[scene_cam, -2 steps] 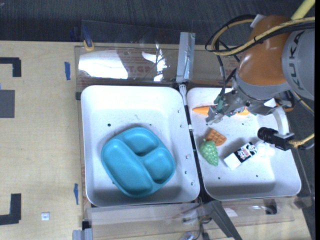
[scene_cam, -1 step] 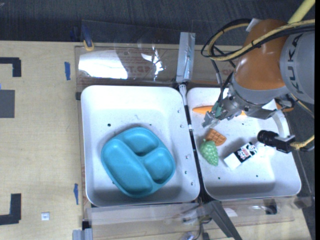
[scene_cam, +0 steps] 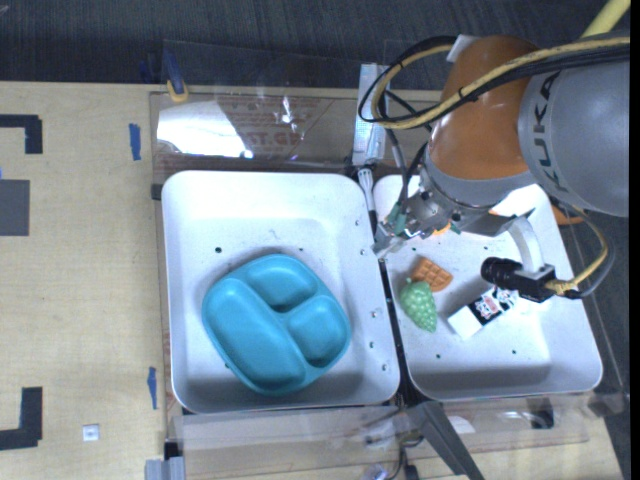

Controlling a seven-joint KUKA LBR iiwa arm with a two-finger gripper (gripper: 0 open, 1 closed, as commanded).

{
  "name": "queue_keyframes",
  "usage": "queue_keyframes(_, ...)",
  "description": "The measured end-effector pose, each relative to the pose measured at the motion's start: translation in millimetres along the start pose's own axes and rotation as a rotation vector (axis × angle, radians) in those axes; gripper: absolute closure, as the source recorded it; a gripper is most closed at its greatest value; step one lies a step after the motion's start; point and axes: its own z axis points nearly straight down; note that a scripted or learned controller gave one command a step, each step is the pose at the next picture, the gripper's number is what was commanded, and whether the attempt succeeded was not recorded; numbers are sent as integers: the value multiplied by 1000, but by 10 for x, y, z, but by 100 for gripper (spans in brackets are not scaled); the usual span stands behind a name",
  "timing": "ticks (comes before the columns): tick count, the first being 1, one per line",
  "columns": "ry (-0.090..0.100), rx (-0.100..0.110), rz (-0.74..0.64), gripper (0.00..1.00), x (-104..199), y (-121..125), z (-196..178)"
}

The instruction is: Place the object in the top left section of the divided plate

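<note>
Bench: pale wood (scene_cam: 80,308), two white bins side by side on it.
Claw: gripper (scene_cam: 400,226) hangs low at the right bin's (scene_cam: 560,368) left wall; its spread cannot be told, nothing visibly held.
Left bin (scene_cam: 200,208): blue divided plate (scene_cam: 275,320), sections bare.
Right bin: green object (scene_cam: 422,304), orange waffle piece (scene_cam: 431,272), small white card (scene_cam: 478,313).
</note>
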Motion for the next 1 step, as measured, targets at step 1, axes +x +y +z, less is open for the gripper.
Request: queue_keyframes(1,2,4,-149,100,12,213,340)
